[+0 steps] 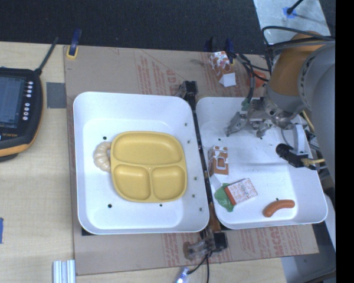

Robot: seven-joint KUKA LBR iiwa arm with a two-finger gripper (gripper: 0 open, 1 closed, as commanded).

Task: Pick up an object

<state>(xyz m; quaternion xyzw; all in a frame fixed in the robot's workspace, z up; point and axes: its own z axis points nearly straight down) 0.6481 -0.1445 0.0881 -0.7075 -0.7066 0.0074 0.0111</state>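
Gripper (246, 130) of the grey arm hung over the far part of the right bin (256, 158), reaching in from the right edge of the camera view; its two metal fingers (232, 128) were spread apart, with nothing between them. Nearer in the same bin, a small brown-and-white carton (219, 160) lay against the left wall, well apart from the fingers. A red-and-white packet (242, 190) lay just beyond it, touching a green wrapper (224, 198), and an orange sausage (278, 207) rested by the near rim. The left bin (94, 211) held a yellow divided tray (147, 165), with a pale bread roll (101, 156) tucked against the tray's left edge. Both bins sat on a cardboard sheet (135, 69). Another small carton (220, 59) lay on that sheet beyond the right bin, and a control pendant (9, 111) rested on the bench far left.
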